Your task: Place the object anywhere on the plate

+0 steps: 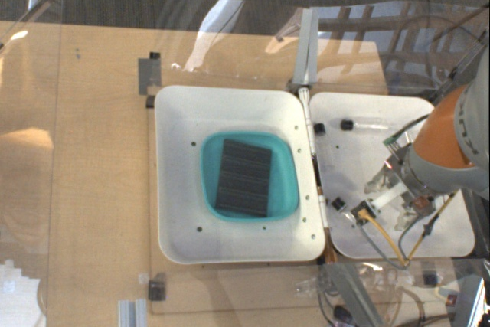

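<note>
**Object on the plate, arm over the other bin**

Dark ribbed block (244, 178) lying flat on the teal plate (287, 199), inside its rim, tilted slightly from square. Plate in the middle of the left bin (180, 226) on the wooden surface (84, 165). Arm (452, 142) over the right bin (452, 241), well apart from the plate, with the hand (383, 195) low amid cables and fittings. Impossible to tell whether apart or together; nothing visible between.

By the look of things, placement done: block fully supported, no edge hanging over the rim. Best handling from here, as a judgement: no further contact with the block, any retreat upward and clear of the divider (310, 157) between the bins, cables kept away from the bin walls. If a re-placement were needed, approach from directly above the block's long sides, not across the plate's raised edge.
</note>
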Robot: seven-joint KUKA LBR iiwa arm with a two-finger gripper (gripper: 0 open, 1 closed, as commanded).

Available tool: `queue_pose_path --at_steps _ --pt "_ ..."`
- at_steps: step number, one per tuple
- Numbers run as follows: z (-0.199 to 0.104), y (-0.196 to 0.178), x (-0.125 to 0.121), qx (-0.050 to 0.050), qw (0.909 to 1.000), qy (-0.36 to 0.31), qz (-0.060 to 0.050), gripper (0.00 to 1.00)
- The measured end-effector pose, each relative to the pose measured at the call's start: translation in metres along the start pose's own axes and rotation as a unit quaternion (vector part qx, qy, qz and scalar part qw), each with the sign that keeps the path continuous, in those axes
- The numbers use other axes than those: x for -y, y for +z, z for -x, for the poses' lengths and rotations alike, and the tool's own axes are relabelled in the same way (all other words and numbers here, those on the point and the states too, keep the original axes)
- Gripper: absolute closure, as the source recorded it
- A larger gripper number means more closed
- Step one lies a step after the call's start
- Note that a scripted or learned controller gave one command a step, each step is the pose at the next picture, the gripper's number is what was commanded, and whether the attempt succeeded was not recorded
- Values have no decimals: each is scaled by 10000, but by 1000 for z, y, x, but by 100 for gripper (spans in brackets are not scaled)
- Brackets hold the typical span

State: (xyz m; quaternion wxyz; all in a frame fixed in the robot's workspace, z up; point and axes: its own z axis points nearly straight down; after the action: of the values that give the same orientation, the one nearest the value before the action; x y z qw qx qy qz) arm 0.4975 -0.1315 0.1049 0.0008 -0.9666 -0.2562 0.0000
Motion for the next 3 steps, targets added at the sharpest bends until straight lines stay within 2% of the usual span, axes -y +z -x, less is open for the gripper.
queue_pose_path --at_steps 1,2,3 --pt "-3 -11 0 -22 10000 -18 8 100" --pt "-54 -157 12 -32 9999 126 37 100" --pt "-56 -168 12 -48 9999 80 60 100"
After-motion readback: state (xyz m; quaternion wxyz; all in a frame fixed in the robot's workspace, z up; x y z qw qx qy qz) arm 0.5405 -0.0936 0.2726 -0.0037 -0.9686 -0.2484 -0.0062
